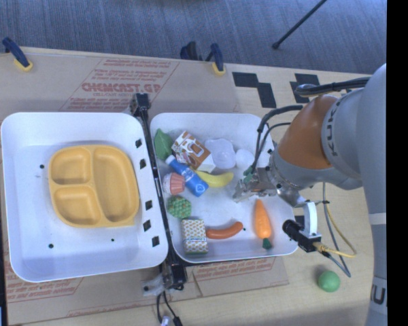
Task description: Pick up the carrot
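Note:
The orange carrot [261, 221] lies in the right bin [204, 122] near its right wall, its green tip pointing toward the front edge. My gripper [250, 187] hangs just above and slightly left of the carrot's top end, under the grey wrist with the orange band. The carrot rests on the bin floor and nothing is held between the fingers.
The right bin also holds a red sausage [224, 231], a banana [216, 179], a blue bottle [188, 179], a small carton [192, 151], green items and a patterned block [194, 236]. A yellow divided tray [94, 185] sits in the left bin. A green ball [328, 280] lies on the bench.

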Robot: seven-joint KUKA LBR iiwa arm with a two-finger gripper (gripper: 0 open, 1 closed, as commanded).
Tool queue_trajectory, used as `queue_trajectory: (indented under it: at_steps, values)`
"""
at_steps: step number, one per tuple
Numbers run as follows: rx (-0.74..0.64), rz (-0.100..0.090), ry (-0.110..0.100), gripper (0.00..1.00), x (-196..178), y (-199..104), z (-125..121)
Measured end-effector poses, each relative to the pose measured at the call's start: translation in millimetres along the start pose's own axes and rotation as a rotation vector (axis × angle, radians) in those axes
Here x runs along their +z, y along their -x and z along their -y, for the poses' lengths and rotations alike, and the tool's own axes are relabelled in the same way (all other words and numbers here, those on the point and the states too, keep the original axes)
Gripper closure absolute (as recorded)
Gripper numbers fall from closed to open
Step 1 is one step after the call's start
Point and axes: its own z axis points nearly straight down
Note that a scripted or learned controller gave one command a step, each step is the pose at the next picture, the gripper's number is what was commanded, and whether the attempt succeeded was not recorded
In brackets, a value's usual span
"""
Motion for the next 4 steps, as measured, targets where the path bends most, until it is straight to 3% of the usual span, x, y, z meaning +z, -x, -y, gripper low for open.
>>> queue_trajectory:
  at_steps: [1, 2, 3, 4]
  values:
    - [-0.693, -0.001, 0.000, 1.00, -10.3, -9.3, 25.9]
    - [-1.032, 0.000, 0.000, 1.00, -19.9, 4.9, 47.3]
    - [-0.849, 0.003, 0.003, 1.00, -117.5, -51.1, 40.4]
    - [-0.943, 0.001, 0.001, 1.00, -67.7, -2.2, 41.8]
